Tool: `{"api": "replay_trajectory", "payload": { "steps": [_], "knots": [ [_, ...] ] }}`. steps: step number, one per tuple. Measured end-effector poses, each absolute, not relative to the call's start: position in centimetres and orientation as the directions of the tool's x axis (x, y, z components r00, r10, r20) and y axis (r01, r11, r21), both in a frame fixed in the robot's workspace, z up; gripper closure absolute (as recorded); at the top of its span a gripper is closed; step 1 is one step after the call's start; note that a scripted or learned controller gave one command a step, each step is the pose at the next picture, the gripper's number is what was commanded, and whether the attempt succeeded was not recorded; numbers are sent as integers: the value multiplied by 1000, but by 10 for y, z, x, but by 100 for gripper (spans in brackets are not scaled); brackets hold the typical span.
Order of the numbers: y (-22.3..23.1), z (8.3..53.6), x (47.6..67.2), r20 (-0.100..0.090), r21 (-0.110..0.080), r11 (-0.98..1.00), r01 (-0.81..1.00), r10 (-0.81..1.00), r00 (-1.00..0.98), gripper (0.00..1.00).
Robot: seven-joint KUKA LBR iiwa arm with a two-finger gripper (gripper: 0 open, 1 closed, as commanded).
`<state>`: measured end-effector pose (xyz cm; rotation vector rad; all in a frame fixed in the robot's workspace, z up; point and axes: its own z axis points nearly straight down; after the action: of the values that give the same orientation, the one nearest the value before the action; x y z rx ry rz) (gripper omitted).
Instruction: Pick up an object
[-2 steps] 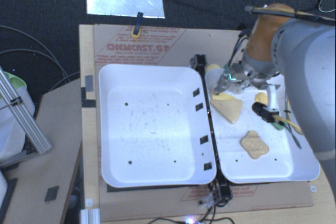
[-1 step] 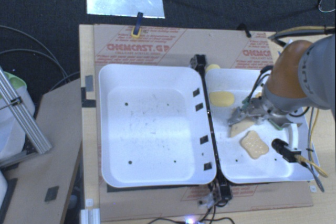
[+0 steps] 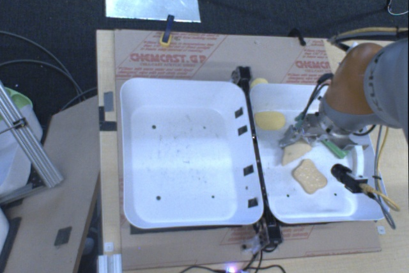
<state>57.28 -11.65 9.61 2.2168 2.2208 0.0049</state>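
So I was down in the right-hand shallow white plastic bin (image 3: 281,209), my metal two-finger gripper (image 3: 295,137) sitting right over a pale yellow wedge-shaped piece (image 3: 296,153). Honestly couldn't tell whether my jaws were spread or pinched. A yellow oval lump (image 3: 270,120) lay just left, a tan biscuit-shaped piece (image 3: 310,176) just below.

Left bin (image 3: 185,156): floor open, free access. Right bin (image 3: 319,204): crowded by yellow lump (image 3: 270,120), wedge (image 3: 296,153), cracker (image 3: 310,176), arm (image 3: 358,89) overhead.
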Motion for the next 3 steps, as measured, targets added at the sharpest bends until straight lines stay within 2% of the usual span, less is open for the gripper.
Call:
{"api": "replay_trajectory", "payload": {
  "steps": [1,2,3],
  "knots": [
    [-80,86,670,0,11,10,1000,1000,-10,100],
    [21,191,612,5,8,14,1000,1000,-14,100],
    [90,196,565,4,-1,11,1000,1000,-11,100]
  ]
}}
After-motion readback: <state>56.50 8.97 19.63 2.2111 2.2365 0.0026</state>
